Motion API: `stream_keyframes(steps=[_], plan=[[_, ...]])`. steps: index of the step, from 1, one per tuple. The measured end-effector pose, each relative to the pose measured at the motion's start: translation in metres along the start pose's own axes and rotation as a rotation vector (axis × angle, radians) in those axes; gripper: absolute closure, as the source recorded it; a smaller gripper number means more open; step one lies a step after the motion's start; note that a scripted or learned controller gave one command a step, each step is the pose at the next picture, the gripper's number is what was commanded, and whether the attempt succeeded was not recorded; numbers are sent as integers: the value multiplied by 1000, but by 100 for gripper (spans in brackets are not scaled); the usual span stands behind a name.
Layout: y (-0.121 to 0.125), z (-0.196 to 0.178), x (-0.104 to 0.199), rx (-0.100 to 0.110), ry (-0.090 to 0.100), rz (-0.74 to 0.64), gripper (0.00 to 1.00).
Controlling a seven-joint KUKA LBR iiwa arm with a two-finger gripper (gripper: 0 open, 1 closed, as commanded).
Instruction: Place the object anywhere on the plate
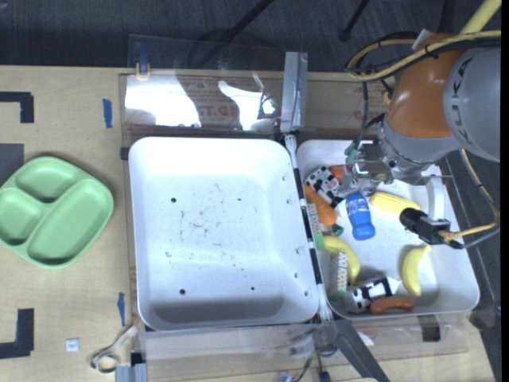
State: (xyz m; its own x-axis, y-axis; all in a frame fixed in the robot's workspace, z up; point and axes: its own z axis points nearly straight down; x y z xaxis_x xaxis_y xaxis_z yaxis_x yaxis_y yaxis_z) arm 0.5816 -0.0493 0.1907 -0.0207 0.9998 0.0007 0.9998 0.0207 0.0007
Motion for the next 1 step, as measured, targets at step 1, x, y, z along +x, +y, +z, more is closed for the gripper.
stream_keyframes(steps=[1], plan=[[-66, -15, -31, 2, 0, -118, 100]])
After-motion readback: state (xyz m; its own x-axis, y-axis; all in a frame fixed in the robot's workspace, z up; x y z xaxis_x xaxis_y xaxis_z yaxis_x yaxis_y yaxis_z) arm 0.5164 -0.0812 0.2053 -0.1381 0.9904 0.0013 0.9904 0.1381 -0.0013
